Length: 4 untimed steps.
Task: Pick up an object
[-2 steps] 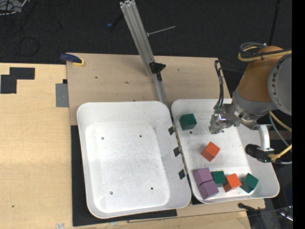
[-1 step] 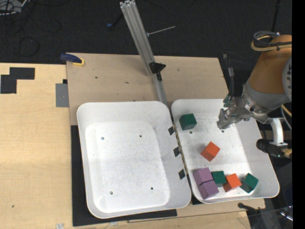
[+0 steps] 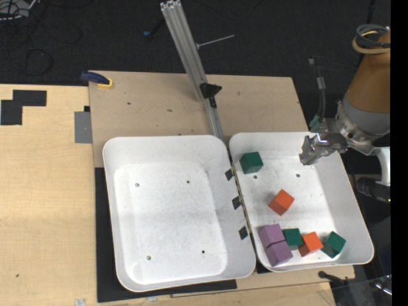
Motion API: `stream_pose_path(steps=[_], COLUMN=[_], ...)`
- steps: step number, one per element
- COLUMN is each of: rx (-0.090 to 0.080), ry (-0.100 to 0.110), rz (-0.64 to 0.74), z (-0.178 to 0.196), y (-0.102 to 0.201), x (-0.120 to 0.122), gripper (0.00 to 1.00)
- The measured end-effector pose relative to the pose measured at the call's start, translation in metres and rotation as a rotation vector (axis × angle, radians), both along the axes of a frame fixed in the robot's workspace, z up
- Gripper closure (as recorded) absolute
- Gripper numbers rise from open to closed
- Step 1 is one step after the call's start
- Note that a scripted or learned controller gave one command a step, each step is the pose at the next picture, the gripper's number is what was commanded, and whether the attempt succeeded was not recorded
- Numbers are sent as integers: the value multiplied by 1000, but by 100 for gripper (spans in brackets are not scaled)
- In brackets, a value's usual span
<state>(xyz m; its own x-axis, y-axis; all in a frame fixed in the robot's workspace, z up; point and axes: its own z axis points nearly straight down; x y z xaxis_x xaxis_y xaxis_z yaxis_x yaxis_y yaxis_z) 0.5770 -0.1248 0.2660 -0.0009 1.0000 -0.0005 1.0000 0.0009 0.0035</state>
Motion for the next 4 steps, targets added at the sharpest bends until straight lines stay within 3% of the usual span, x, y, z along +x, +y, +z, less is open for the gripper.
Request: stream_pose_path(steps=[2, 4], rx=[3, 3], ry=[9, 10], rz=[3, 3], z=[-26, -20], y=[99, 199], x=[-15, -37], gripper=[100, 100])
